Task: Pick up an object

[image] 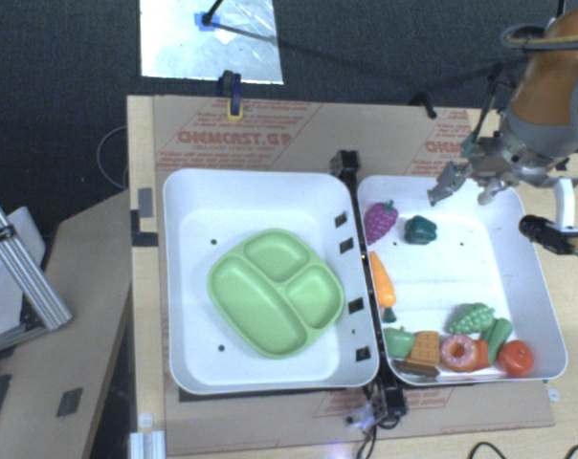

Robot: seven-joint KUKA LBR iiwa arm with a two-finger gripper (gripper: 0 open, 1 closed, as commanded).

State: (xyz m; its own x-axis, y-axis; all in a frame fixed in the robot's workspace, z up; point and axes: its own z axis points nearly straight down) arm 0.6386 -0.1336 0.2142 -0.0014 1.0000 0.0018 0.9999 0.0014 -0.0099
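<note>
- Nearest the camera, a cluster of toy food is crowding the front edge of the right shallow white bin (533, 285): a red plastic tomato (516, 356), a pink-frosted toy doughnut (458, 352), a tan waffle-like toy piece (424, 347), a small green toy pepper (397, 339) and a bumpy green toy vegetable (472, 317), all touching or just beside each other.
- An orange plastic carrot (382, 277) is lying along that bin's left wall, apart from the cluster.
- The left shallow white bin (188, 256) is carrying a pale green divided plastic plate (275, 292), sitting near its middle.
- Mid-bin on the right, open white floor is separating the front cluster from the far items, giving room for a descent.
- Farther back, a purple plastic grape bunch (381, 220) and a dark teal plastic toy lump (420, 229) are sitting near each other, each with bare floor around it.
- Farthest, the two-finger grey hand (469, 185) is hovering at the far rim of the right bin, fingers spread open and gripping nothing.
- Judgement: the step in hand is the approach; no object is picked yet.
- Next move is calling for travel forward and left, then a lowering over one isolated piece; the teal lump is looking closest.
- The far rim and the centre divider between the bins are the edges to be clearing.
</note>
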